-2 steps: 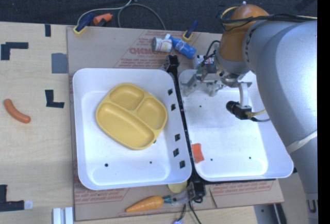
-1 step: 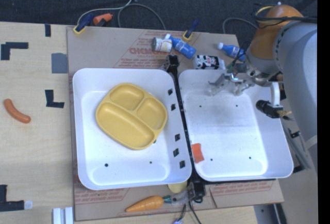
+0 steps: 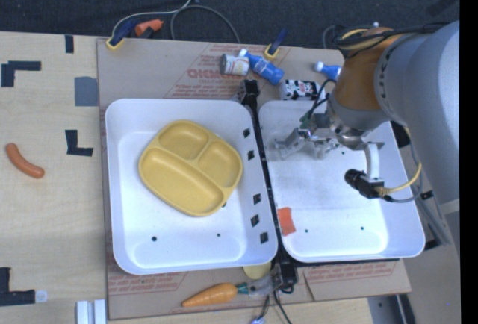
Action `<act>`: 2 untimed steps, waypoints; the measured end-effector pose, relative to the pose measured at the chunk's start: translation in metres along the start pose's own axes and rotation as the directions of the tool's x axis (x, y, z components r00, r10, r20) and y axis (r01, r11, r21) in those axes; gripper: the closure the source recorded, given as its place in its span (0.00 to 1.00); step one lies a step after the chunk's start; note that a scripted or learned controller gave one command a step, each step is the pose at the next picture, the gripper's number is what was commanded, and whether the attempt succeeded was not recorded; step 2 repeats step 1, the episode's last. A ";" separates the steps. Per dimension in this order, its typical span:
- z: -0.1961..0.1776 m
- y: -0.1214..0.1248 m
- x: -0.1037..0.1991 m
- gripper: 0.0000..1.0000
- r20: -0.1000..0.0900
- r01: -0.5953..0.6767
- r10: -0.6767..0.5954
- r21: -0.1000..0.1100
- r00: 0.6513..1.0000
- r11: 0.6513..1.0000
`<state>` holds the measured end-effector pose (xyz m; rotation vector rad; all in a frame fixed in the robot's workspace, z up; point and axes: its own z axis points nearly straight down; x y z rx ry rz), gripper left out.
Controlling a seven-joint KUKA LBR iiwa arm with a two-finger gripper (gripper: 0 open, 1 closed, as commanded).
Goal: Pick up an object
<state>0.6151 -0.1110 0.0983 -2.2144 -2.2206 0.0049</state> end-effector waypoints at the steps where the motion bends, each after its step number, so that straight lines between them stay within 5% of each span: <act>1: 0.013 0.011 0.015 0.00 0.004 -0.001 0.001 -0.006 1.000 1.000; 2: 0.013 0.011 0.015 0.00 0.004 -0.001 0.001 -0.006 1.000 1.000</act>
